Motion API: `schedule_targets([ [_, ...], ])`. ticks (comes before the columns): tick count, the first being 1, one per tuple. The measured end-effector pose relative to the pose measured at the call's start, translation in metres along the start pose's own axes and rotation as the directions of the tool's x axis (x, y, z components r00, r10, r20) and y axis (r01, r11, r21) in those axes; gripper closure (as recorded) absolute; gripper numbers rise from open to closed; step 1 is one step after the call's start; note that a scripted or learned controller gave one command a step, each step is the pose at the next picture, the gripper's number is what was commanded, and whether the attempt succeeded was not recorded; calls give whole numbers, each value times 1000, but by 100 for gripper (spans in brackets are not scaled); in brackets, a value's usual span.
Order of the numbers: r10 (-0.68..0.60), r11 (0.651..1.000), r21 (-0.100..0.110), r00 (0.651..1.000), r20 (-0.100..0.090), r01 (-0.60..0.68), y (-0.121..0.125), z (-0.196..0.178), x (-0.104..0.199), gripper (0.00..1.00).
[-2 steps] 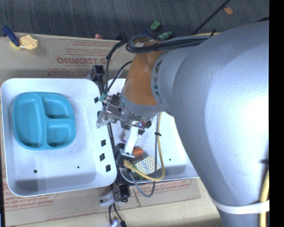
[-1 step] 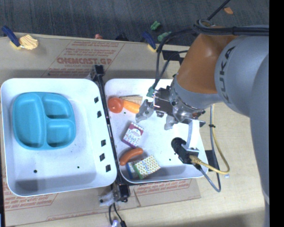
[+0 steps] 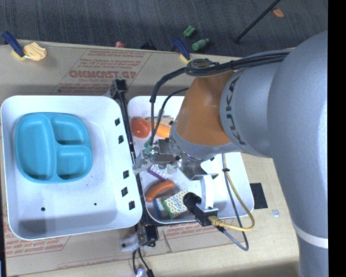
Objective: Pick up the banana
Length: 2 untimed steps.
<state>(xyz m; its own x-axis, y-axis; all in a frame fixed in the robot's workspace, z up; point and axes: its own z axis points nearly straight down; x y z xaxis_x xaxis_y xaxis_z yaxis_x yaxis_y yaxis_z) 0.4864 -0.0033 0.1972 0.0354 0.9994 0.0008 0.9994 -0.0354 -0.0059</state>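
Observation:
My gripper (image 3: 154, 157) is low inside the right bin (image 3: 242, 180), near its left wall, with the grey and orange wrist directly above it. The arm hides most of this bin's middle and back. A yellow-orange piece (image 3: 163, 131) peeks out at the wrist's left edge; I cannot tell whether it is the banana. An orange ball (image 3: 140, 127) lies just behind the gripper. A small purple item (image 3: 159, 171) sits right under it.
A red-orange oblong item (image 3: 160, 189) and a patterned packet (image 3: 175, 203) lie at the right bin's front left. The left bin (image 3: 23, 218) holds a blue divided tray (image 3: 52, 146). A black clip-studded divider (image 3: 127, 154) separates the bins. A yellow cable (image 3: 236, 224) loops at the front.

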Motion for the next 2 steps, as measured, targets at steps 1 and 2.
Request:
schedule_targets([
  [1, 78, 997, -1, 997, 0, -78, 74, 0, 58, 0],
  [2, -95, 995, -1, 995, 1, 95, 28, -13, -21, 0],
])
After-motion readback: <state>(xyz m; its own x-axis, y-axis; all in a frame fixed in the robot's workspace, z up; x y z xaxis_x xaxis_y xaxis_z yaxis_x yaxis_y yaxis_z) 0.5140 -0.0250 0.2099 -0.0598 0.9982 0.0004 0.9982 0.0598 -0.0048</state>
